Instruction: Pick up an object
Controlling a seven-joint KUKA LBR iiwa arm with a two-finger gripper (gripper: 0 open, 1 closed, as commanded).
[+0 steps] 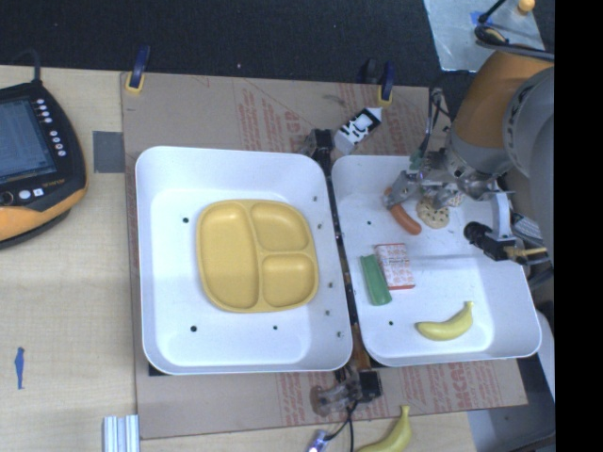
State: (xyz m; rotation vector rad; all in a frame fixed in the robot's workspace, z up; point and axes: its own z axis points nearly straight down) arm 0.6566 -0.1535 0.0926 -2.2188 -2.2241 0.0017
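Observation:
My gripper (421,191) hangs low over the far part of the right bin (499,347), reaching in from the right. Just below it lie a small orange sausage (406,218) and a round speckled cookie (434,215); whether it touches either one I cannot tell. Nearer the front of the same bin are a pink and white packet (395,265), a green bar (375,279) beside it, and a yellow banana (446,325).
The left bin (160,337) holds a yellow divided plate (256,254). A second banana (391,434) lies outside the bins at the front edge. A black-and-white item (358,128) sits behind the bins, and a teach pendant (28,158) rests at far left.

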